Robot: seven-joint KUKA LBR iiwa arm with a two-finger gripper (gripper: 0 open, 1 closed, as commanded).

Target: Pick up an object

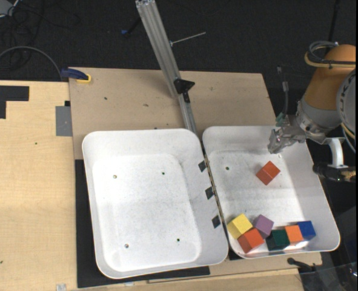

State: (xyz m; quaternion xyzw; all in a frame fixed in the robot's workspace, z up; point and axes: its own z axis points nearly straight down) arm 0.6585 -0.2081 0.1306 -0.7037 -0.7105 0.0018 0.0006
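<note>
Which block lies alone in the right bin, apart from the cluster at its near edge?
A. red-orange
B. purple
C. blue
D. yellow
A: the red-orange block lies by itself mid-bin below the tool; the other blocks huddle at the right bin's near edge.

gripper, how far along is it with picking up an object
Nothing looks picked up yet. The gripper sits over the far part of the right bin, with no block seen between its fingers. The lone orange-red cube lies just in front of it on the bin floor. Five more cubes cluster at the near edge. The descent, grasp and lift all remain.
</note>
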